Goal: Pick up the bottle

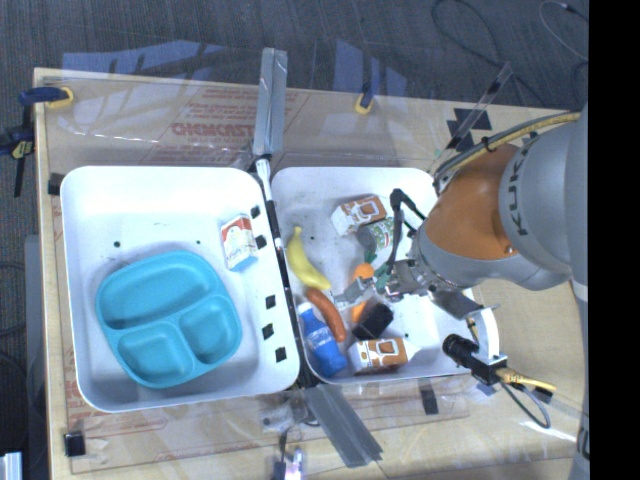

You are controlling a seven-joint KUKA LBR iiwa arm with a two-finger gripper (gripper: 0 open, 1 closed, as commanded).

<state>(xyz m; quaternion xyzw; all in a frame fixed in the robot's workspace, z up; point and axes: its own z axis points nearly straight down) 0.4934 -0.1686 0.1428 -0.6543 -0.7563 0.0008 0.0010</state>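
**Bottle not yet lifted; pincer low among the clutter**

The pincer [385, 286] sits low inside the right bin [318, 183], in the middle of a crowded pile, with the grey arm and its orange band [468, 218] just to its right. How wide it stands cannot be told from this view, and nothing can be made out as gripped.

The bottle [322, 340], blue with a white band, lies on its side to the lower left of the pincer, close to it but apart, against the bin's near-left wall. An orange carrot [327, 308] lies between the 2, just above the bottle. A banana [301, 258] lies left of the pincer, a black round thing [372, 319] just below it, and a small carton [380, 353] further below. A green-and-white packet [376, 233] sits just above it.

Far to the left, the other bin [90, 183] holds a blue divided plate [168, 318] and 1 small box [237, 241].

By my judgement the task is at its start: the bottle rests in the bin, untouched. Left to do are moving over the bottle, closing on it and lifting it clear of its neighbours.
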